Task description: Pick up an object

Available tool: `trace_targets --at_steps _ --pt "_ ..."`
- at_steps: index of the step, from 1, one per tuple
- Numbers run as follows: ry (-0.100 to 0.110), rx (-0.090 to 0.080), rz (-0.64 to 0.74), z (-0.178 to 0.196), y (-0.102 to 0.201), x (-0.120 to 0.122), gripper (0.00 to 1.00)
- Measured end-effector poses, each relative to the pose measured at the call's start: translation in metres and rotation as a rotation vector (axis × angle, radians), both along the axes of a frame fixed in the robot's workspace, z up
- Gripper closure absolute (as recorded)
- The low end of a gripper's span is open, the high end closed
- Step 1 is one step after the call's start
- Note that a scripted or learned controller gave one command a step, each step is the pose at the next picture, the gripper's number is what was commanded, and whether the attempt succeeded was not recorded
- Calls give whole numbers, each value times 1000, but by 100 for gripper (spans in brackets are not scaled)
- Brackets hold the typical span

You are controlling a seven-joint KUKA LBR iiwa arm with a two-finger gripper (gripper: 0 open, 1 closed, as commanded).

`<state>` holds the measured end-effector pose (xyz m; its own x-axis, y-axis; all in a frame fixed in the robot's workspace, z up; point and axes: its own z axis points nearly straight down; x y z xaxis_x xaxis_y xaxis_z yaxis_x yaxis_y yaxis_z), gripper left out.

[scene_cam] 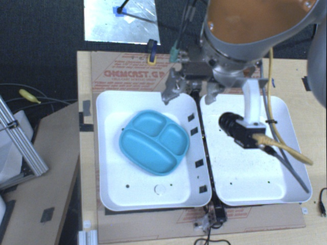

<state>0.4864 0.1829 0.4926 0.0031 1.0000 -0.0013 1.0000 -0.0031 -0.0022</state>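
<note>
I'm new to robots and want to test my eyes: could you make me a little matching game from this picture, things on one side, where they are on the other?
Things:
1. blue divided plate
2. pincer
3. cardboard sheet

Places:
A. under both bins
B. in the left bin
C. over the far end of the seam between the bins

Pairs: 1-B, 2-C, 3-A
</note>
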Motion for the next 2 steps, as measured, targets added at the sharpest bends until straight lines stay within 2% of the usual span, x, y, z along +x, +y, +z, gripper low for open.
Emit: trace_targets --at_steps 1,2 --pt "-6 4 10 13 3 1 100" --pt "-8 5 14 24 3 1 100"
